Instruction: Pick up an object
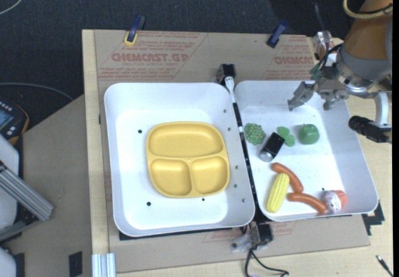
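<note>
My gripper (313, 100) hangs over the far part of the right bin (355, 163), its two fingers spread apart with nothing between them. Below it in the bin lie a green pepper (307, 134), a small green piece (285, 135), a green broccoli (254, 133) and a black cylinder (271, 146). Nearer the front lie a corn cob (278, 192), two orange sausages (293, 186) and a small orange-and-white toy (334, 199). The gripper is above and slightly behind the green pepper, touching none of the objects.
The left bin (121, 145) holds a yellow three-compartment plate (186, 158). A black clamp (228, 74) sits where the two bins meet at the back. Blue clips (133, 30) pin the cardboard sheet at the rear edge.
</note>
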{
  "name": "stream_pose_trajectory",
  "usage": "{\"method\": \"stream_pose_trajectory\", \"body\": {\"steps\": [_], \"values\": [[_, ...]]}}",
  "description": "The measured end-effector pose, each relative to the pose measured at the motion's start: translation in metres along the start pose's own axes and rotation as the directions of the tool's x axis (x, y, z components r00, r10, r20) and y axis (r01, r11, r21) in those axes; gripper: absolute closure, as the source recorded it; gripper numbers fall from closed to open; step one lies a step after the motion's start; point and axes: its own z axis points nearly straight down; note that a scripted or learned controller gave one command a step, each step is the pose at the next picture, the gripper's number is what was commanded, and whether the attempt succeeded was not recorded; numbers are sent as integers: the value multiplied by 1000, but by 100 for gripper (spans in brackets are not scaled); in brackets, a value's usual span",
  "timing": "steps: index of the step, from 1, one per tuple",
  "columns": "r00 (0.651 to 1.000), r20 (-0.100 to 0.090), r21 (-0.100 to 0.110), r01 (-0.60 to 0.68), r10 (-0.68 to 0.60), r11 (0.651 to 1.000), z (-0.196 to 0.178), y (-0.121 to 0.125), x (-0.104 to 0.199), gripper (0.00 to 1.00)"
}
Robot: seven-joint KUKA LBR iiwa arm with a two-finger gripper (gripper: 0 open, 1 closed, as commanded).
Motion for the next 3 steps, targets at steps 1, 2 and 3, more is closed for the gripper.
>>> {"method": "stream_pose_trajectory", "body": {"steps": [1, 2, 3], "values": [[1000, 0, 0, -1, 1, 1000, 44, 3, -3, 0], [1000, 0, 1, -1, 1, 1000, 98, 2, -2, 0], [1000, 2, -7, -1, 1, 1000, 83, 4, -3, 100]]}}
